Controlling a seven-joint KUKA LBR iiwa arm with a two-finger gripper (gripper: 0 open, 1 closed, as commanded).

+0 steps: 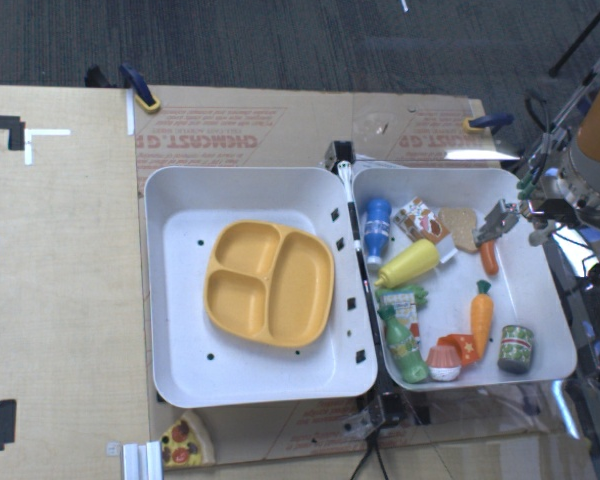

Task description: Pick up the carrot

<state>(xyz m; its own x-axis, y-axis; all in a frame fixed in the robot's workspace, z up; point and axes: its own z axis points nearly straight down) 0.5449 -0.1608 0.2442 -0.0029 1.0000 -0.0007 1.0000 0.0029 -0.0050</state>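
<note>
The carrot [481, 314], orange with a green top, lies upright in the right half of the right bin [552, 298]. My gripper [508, 232] hangs over the bin's upper right part, above and slightly right of the carrot and clear of it. Its fingers [496, 222] stand open with nothing between them. A small red-orange sausage-like piece [490, 258] lies just under the left fingertip, between the gripper and the carrot.
The right bin also holds a blue bottle [377, 228], a yellow bottle [410, 263], a snack packet [420, 220], a bread slice [461, 228], a green bottle [405, 343], a red-and-white piece [446, 358] and a can [516, 349]. A yellow divided plate [270, 283] sits in the left bin [170, 298].
</note>
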